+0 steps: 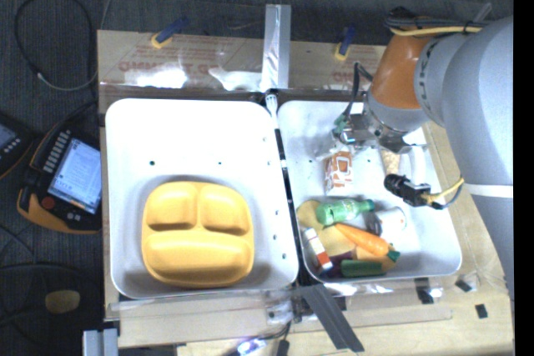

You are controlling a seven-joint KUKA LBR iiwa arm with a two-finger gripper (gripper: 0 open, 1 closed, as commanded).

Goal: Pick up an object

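**Q:** Where are you, and where is your target?

**A:** My gripper (355,129) hangs low in the right bin (442,258), near its back wall. Whether it is released or clenched I cannot tell; the wrist hides it. Just below lies an orange-and-white packet (339,171), the closest candidate. Further forward sits a pile: a green bottle (344,210), a toy carrot (365,241) and a dark green marker (362,268), all touching or overlapping.

**Q:** What could go wrong?

**A:** The packet looks flat, so I judge it could slide away and leave me with nothing. In the pile, crowding could nudge the bottle or make me catch two things at once. The bin's wall is near too, and could block my wrist. The yellow tray (198,232) in the left bin (125,121) is well apart.
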